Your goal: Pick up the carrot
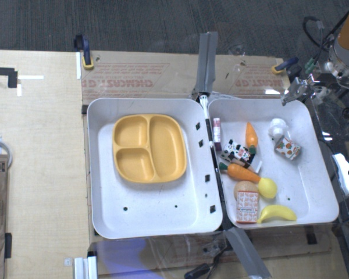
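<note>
Two shallow white bins are seen from above, side by side on a bench (35, 156). The left bin (104, 214) holds a yellow divided plate (150, 149). The right bin (320, 173) holds a scatter of toy food, and within it the carrot (243, 173) is taken as the landmark.

The carrot lies on its side near the middle of the right bin, orange, tapered, with a small green end pointing toward the left bin. A black-and-white toy (238, 152) sits just above it, touching or nearly so. A second orange piece (252, 135), upright and pointed, stands further up from the carrot. A lemon (267, 188) rests against the carrot's blunt end, with a round cracker-like piece (245, 189) just below it and a banana (277, 214) further below.

The gripper (299, 89) hangs well above and to the right of the carrot, beyond the bin's far corner; whether it is wide or narrow cannot be told.

A grasp could be spoiled by the crowding: neighbours may be nudged or caught instead. The other orange piece could also be mistaken for the target.
</note>
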`<state>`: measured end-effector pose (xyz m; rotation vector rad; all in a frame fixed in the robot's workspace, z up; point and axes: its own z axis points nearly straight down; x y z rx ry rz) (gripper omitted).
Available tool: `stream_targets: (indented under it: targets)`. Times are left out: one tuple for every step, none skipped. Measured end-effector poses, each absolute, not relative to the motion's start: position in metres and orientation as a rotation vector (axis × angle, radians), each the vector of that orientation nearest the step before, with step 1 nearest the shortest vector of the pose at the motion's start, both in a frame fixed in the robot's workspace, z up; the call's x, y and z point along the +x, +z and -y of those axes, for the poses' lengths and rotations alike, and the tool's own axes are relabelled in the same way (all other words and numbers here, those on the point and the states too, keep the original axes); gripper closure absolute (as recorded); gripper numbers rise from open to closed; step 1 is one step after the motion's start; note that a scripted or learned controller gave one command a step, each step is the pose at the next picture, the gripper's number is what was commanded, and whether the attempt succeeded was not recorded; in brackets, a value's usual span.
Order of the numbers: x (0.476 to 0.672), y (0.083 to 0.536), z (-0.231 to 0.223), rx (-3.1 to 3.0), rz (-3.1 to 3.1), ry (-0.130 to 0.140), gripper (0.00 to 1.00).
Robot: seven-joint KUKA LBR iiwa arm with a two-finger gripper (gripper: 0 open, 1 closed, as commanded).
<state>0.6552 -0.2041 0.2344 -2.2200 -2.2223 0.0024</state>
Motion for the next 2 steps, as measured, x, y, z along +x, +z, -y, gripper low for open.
stream_targets:
  targets:
    - [0.659,0.186,0.155,-1.969,2.448,0.001,0.00]
    - [0.652,0.092,0.120,-1.615,2.695,0.000,0.00]
